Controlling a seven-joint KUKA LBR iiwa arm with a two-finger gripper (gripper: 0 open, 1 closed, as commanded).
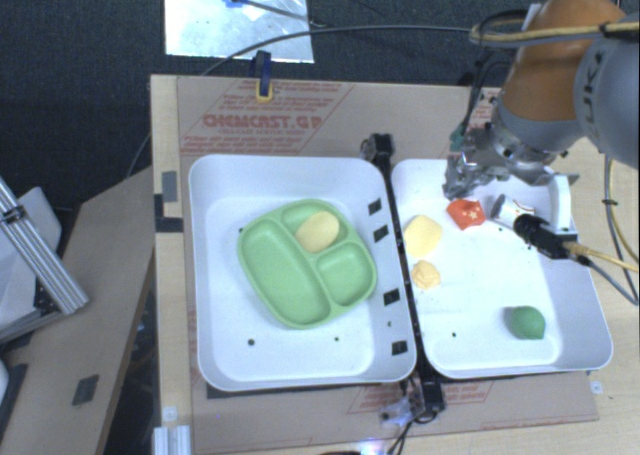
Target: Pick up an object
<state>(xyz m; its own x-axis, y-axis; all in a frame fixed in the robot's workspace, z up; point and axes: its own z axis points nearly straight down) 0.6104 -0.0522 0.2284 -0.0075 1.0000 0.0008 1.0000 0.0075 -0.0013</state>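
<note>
just beside the jaws (462,186), a red object (465,213) lies in the right bin (560,283).

Small red object (465,213), right bin, near rim

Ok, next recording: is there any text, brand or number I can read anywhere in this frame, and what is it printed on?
"CHEMCAST GP": large red letters on the brown protective sheet under the two white bins, read with some doubt, as the print is faded.
Smaller red lines above and below that word, and more red print at the sheet's front edge: too blurred to read.
Nothing legible on the bins, the green plate or the arm.
</note>
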